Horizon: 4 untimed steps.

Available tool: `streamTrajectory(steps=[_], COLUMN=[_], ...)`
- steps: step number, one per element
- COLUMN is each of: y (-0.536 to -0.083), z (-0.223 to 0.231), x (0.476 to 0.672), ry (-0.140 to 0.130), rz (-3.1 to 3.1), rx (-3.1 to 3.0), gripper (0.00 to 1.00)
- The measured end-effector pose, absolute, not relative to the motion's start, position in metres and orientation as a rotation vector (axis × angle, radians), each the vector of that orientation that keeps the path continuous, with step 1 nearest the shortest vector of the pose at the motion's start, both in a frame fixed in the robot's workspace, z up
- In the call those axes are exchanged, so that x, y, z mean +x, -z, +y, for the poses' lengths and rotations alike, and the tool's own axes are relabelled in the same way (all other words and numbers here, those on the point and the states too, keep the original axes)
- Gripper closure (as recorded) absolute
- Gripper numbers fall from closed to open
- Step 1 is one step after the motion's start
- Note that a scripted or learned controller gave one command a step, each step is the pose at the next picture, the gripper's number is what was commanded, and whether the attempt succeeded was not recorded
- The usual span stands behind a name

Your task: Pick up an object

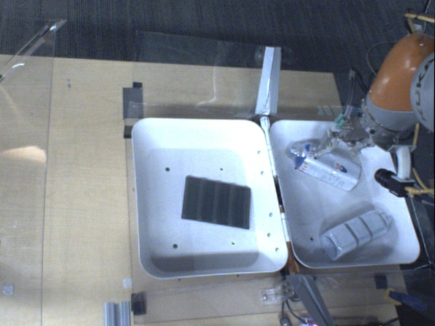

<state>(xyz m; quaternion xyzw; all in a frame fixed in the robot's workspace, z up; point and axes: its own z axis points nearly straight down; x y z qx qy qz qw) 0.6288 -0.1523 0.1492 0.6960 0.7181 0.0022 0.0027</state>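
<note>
Camera view: a slanting look down on a pale wooden bench [68, 202] with two shallow white bins side by side; dark carpet beyond the far edge
Left bin [153, 182]: smooth white plastic, rounded corners, small holes in the floor; a dark ribbed mat [216, 202] lies flat near the middle, roughly rectangular, its ridges running near to far; bare floor on every side of it
Right bin [299, 246]: same make, touching the left bin along the shared rim; holds a tube and a grey pack
Tube [325, 169]: clear, glossy, with red and blue print; lies flat in the far half of the bin; long axis runs from far-left to near-right, the blue-capped end toward the far-left corner; open floor on its near side
Pack [355, 234]: grey, blocky, moulded in segments, matte; lies in the near right part of the bin, close to the near wall; long axis runs from near-left to far-right; well apart from the tube
Arm [401, 80]: grey with a rounded orange band; comes in from the right above the far right corner of the right bin
Gripper [348, 133]: thin metal parts, low over the far right of the bin, just beside the tube's far-right end; cannot tell how its fingers stand, nor whether anything is between them
Divider [268, 88]: a grey metal strip, upright beyond the join of the two bins
</note>
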Motion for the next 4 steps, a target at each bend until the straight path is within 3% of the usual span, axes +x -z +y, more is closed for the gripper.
streamTrajectory(steps=[1,2,3,4], y=[-0.133,-0.102,-0.089,-0.090], z=[-0.122,-0.154,-0.142,-0.094], x=[0.646,0.639,0.560,0.508], ry=[-0.042,-0.008,-0.009,-0.013], rz=[2.302,2.365,2.500,2.608], rx=[2.078,2.058,1.889,1.727], gripper=[0.00,0.00,0.00,0.00])
